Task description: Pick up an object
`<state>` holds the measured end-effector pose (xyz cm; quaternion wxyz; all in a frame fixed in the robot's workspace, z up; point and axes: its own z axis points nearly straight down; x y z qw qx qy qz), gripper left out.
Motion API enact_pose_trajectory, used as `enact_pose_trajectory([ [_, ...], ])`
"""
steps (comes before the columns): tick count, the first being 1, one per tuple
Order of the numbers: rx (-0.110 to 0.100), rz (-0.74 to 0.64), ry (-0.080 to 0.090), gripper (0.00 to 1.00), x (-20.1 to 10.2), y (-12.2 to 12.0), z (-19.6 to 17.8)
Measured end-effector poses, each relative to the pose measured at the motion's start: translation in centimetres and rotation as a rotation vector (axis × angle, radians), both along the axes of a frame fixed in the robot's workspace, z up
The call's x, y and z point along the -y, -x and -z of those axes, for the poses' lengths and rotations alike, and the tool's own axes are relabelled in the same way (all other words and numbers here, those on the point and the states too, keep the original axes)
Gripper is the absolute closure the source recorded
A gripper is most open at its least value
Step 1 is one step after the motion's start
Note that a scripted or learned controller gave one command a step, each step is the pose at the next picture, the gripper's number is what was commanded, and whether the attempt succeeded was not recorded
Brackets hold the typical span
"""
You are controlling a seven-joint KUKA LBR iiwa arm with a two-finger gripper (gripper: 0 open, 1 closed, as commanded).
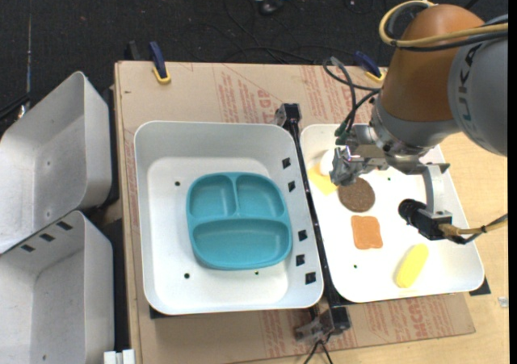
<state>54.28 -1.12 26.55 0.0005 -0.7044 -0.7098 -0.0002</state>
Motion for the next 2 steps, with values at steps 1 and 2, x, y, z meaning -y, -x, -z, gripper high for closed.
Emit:
enact_pose_trajectory([
  [1, 0.001, 0.000, 0.001, 1.00, -4.2, -1.9, 1.2],
  [2, 0.000, 0.000, 0.000, 1.00, -9.0, -2.9, 2.7],
])
